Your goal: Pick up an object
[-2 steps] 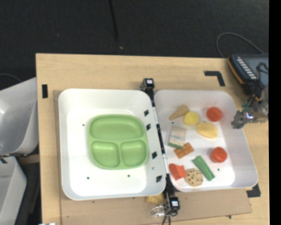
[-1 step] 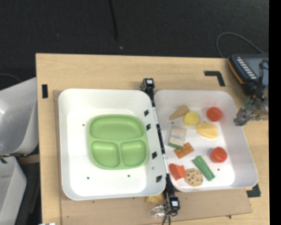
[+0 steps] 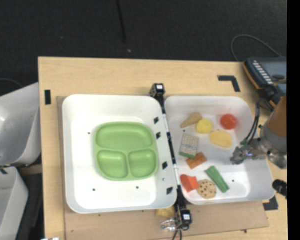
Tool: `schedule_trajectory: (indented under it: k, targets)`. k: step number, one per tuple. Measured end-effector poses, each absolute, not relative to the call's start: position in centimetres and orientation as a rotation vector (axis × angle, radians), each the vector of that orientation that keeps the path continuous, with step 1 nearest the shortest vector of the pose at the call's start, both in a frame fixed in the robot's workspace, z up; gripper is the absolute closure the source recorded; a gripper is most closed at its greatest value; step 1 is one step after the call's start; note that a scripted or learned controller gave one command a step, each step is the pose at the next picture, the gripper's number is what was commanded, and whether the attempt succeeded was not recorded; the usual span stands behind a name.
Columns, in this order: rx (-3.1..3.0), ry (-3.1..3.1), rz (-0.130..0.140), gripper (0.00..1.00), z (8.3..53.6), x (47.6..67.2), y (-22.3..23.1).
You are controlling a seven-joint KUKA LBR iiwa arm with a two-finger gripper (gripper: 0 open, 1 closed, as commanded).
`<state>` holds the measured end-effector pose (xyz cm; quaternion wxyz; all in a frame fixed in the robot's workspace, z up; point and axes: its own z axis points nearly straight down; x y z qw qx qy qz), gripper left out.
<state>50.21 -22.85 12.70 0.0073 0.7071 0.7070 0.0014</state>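
The right bin (image 3: 242, 190) holds several toy foods: a red tomato (image 3: 228, 121), a yellow round piece (image 3: 204, 126), a yellow oval piece (image 3: 221, 138), a tan wedge (image 3: 191, 119), a pale cracker (image 3: 189, 145), an orange block (image 3: 196, 160), a green stick (image 3: 217, 178), a red piece (image 3: 188, 182) and a cookie (image 3: 206, 188). My gripper (image 3: 238, 157) reaches in from the right edge and hangs over the bin's right part, just right of the yellow oval piece. Nothing shows between its fingers.
The left bin (image 3: 80, 184) holds a green divided plate (image 3: 125, 150). A clamp (image 3: 157, 89) sits at the top of the seam between bins, another (image 3: 182, 217) at the bottom. A handheld device (image 3: 264, 72) lies at the bench's back right corner.
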Motion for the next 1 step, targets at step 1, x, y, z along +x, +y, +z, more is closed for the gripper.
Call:
schedule_trajectory:
  k: [1]
  targets:
    - [2.211,2.223,0.004,1.0,10.08,58.36,-22.8]
